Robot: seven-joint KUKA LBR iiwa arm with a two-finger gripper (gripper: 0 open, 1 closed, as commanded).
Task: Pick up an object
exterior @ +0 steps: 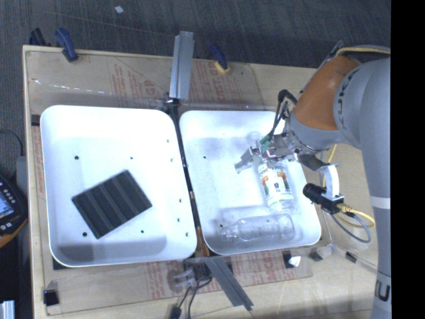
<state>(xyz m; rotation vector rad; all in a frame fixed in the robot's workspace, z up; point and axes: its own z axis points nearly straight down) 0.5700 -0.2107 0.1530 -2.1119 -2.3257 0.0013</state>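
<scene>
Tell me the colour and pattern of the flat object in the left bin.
Dark grey to black flat ridged pad, with parallel grooves; camera view.

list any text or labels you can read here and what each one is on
Nothing can be read for certain.
Board under the bins: rows of red print, too faint and small to read.
Labelled bottle in the right bin, below the hand: white label with orange and dark marks, blurred.
Device at the left edge: lit screen, too small to read.

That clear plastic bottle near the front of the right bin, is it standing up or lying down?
Lying down. The clear bottle rests on its side along the right bin's front wall, its neck pointing toward the left bin.
</scene>
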